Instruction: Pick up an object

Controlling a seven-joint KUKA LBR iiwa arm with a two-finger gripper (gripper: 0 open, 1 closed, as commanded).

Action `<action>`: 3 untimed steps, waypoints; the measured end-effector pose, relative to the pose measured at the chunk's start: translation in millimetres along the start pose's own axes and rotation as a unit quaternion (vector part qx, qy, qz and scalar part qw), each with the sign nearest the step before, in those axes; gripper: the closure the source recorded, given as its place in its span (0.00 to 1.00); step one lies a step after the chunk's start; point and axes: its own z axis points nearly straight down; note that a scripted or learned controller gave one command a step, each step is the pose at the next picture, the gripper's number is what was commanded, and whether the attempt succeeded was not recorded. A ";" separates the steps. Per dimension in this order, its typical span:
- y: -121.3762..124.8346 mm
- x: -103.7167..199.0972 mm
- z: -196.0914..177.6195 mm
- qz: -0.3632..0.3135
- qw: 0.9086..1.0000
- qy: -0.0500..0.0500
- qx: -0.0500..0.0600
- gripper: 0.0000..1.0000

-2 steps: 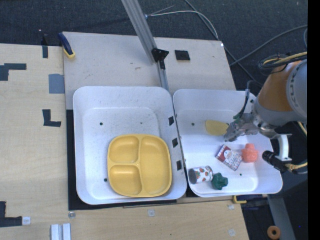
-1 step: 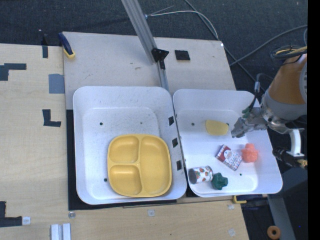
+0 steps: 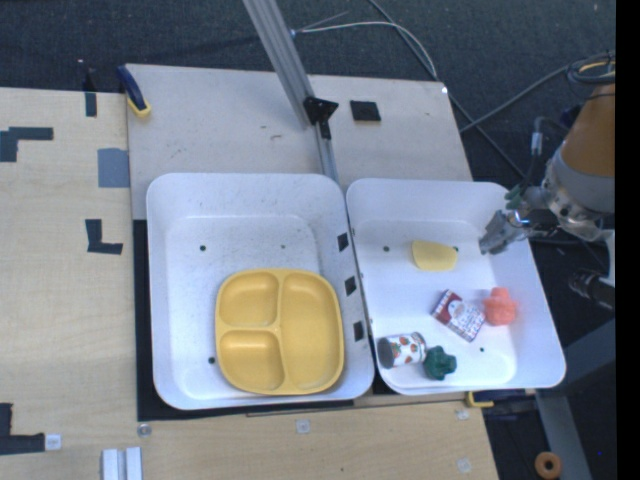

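Note:
The right bin (image 3: 400, 208) holds a pale yellow lump (image 3: 435, 256), a red and white packet (image 3: 459, 315), an orange-pink toy (image 3: 499, 307), a small can with a red label (image 3: 402, 350) and a green toy (image 3: 439, 364). My gripper (image 3: 496, 236) hangs over the bin's right side, to the right of the yellow lump and above the orange-pink toy. Nothing shows between its fingers. The arm's orange band (image 3: 590, 138) sits at the right edge.
The left bin (image 3: 180, 208) carries a yellow divided plate (image 3: 279, 330). A slanted metal pole (image 3: 280, 38) stands behind the bins, with cables across the dark floor. A bench with tape marks lies to the left.

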 end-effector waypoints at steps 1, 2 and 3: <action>1.1 0.3 -45.1 0.000 1.000 0.000 0.000 1.00; -4.4 52.0 -49.5 -0.002 1.000 0.001 0.002 1.00; -10.8 112.4 -35.3 -0.002 1.000 0.001 0.003 1.00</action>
